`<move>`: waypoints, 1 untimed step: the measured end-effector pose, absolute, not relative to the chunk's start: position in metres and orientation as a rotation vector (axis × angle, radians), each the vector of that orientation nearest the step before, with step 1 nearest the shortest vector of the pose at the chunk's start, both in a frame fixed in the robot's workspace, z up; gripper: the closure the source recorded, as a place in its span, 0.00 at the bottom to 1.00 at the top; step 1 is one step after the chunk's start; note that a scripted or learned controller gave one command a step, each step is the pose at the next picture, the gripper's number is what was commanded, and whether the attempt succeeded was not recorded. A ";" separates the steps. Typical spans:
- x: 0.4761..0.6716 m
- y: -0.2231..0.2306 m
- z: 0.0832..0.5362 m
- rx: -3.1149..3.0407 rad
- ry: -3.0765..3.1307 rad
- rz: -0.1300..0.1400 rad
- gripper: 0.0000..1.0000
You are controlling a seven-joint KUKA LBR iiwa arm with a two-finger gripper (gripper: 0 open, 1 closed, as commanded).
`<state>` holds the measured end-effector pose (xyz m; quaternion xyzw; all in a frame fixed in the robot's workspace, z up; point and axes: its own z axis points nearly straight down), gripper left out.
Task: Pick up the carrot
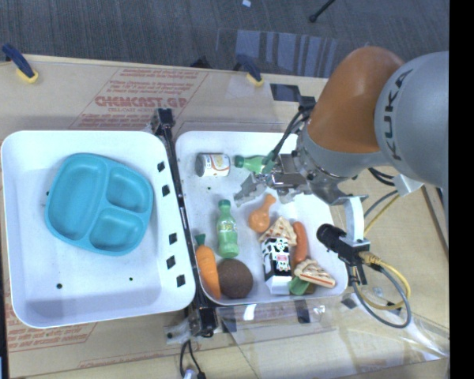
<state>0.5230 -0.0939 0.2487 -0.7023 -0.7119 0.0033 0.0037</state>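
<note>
Carrot (208, 268) sits in the right bin (191, 150), lower-left corner, lying along the left wall, touching the brown round thing (235, 279) on its right; nothing grips it.

We see the hand (262, 181) over the upper middle of that bin, well apart from the carrot; whether it is apart or together we cannot tell, the metal parts blur into each other. Arm (395, 109) comes in from the right, orange band above the wrist, covering the bin's upper-right corner.

Other stuff in the right bin: small jar (214, 164) lying on its side near the top wall; green bottle (227, 229) just above the carrot; orange drumstick-like piece (261, 214) just below the hand; cow-print carton (278, 257), a sausage (300, 242) and a sandwich wedge (314, 274) bunched lower right.

Left bin (24, 306) holds a blue divided plate (99, 204), upper-left of centre.

Both bins sit side by side on the worktop (79, 85), touching along the middle.
</note>
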 end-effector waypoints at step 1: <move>0.531 -0.142 0.156 -2.354 -2.066 0.017 0.00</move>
